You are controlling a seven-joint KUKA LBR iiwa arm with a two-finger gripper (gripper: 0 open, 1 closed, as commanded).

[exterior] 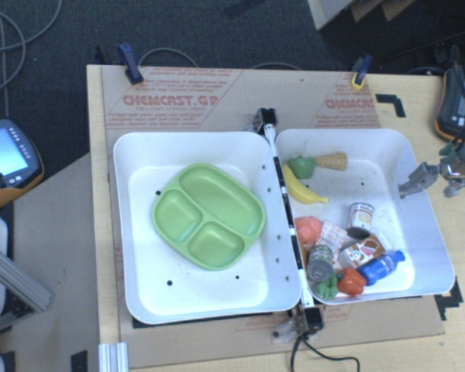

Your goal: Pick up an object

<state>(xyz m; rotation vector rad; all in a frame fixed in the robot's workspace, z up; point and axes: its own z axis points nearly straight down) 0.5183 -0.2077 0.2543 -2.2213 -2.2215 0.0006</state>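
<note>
The right bin (428, 242) holds a yellow banana (304, 189), a green toy (301, 167) lying against a tan cone (332, 161), a small can (360, 215), a blue bottle (382, 266), a pink-orange piece (308, 229), a grey can (320, 263) and a red-orange toy (351, 283). My gripper (428, 185) hangs over that bin's right rim, its fingers spread open with nothing between them. It is well to the right of the can and apart from every object.
The left bin (132, 208) carries a green divided plate (209, 216). A ridge (283, 208) separates the two bins. Clamps sit at the board's back edge, one blue (129, 60), one yellow-blue (361, 71). A screen device (8, 161) sits off the bench at far left.
</note>
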